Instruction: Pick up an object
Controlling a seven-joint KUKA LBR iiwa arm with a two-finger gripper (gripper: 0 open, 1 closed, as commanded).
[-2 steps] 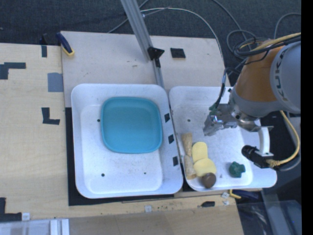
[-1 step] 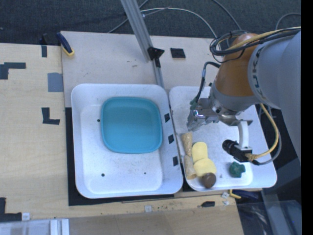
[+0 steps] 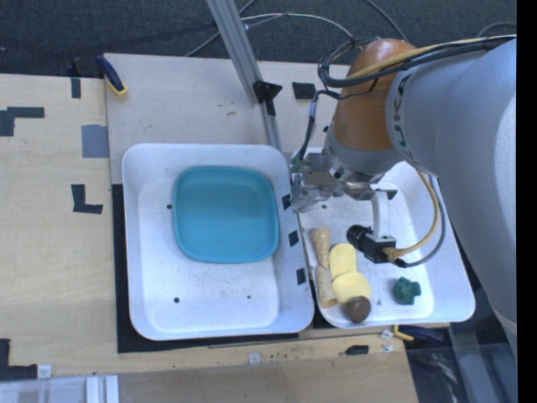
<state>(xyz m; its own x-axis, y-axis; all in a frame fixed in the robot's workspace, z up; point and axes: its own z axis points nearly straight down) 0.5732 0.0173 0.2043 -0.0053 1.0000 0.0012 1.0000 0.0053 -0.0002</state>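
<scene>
The left bin [image 3: 147,250] holds a teal square plate [image 3: 225,213] lying flat near its middle, well apart from everything in the other bin. Just right of the seam between the two bins, the right bin [image 3: 445,296] carries a small cluster along its left wall: a pale beige stick-shaped piece [image 3: 320,243] at the top, a yellow block [image 3: 342,260] beside it, a second yellow piece [image 3: 350,286] touching below, and a brown rounded object [image 3: 358,309] at the near end of the row. A small green object [image 3: 407,290] lies alone further right, near the bin's front wall.

The arm [image 3: 470,116] comes in from the right, its orange band [image 3: 373,99] above the wrist. The gripper [image 3: 304,196] hangs over the upper left corner of the right bin, close to the seam. The cluster sits just below it in the view, the beige piece nearest, the green object well apart to the lower right. Whether the gripper is spread or pressed together cannot be told, and nothing is seen held in it.
</scene>
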